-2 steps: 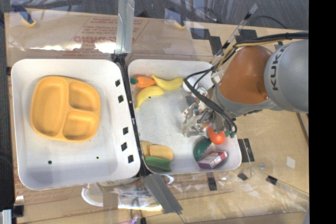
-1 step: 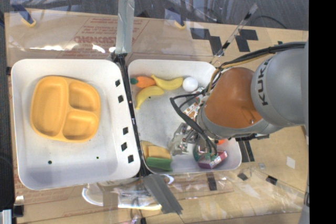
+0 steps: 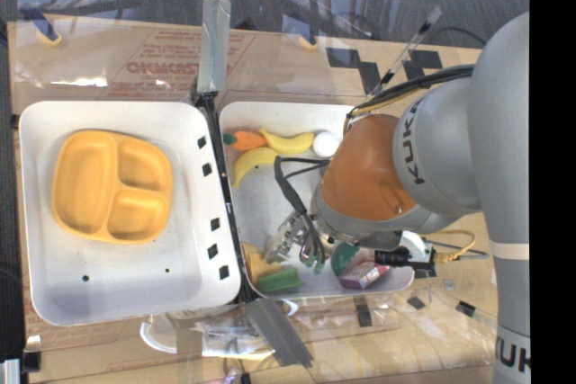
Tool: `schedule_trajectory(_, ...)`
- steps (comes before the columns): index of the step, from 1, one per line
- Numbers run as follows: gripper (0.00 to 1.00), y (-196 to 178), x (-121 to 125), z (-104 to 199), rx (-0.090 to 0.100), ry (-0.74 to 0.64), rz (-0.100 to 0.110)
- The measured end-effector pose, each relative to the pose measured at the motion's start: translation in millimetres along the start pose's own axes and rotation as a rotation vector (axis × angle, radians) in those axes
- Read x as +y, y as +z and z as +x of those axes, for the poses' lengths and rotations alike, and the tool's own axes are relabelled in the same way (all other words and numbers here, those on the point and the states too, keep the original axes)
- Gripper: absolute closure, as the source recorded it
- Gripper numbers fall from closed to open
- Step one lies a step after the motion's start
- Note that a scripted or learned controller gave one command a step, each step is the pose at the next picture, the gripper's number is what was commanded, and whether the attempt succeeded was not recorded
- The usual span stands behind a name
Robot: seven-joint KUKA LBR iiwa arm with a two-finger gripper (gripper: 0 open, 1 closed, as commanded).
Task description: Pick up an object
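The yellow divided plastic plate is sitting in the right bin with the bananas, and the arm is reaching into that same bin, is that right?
Not quite. The yellow divided plastic plate lies in the left white bin, alone. The yellow bananas are in the right white bin, and the grey arm does reach into that right bin. The camera view shows this.

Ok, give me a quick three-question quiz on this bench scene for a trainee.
1. True or false: the yellow divided tray lies in the left bin.
2. Which bin does the gripper reach into? A) left B) right
3. Fill in: two yellow ______ lie at the far end of the right bin, beside a white ball.

Key: 1 true; 2 B; 3 bananas.
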State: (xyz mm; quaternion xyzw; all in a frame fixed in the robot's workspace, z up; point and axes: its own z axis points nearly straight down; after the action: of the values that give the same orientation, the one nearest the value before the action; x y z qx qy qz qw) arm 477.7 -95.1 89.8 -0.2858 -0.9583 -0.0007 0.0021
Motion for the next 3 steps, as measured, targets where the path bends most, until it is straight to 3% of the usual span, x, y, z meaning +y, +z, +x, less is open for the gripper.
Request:
schedule_trajectory(1,1.0,0,-4,-2,-0.003,0.246,-0.001)
schedule_trajectory(2,1.0,0,6,-27,-0.001,0.671,0.001)
schedule_trajectory(3,1.0,-1,-80,-52,-0.001,0.172,0.0)
